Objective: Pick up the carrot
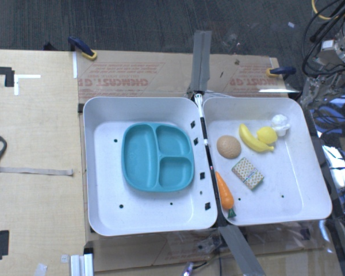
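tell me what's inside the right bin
The right bin holds a carrot against its left wall, a brown ball, a banana, a lemon, a white lump and a patterned block.

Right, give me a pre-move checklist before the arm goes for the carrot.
1. Carrot located: ok, in the right bin at its near-left corner.
2. Top of carrot uncovered: ok.
3. Room for fingers around it: not ok, it lies against the bin's left wall.
4. Neighbours apart from it: ok, the patterned box and brown ball don't touch it.
5. Teal divided plate out of the way: ok, in the left bin.
6. Gripper state: cannot tell.
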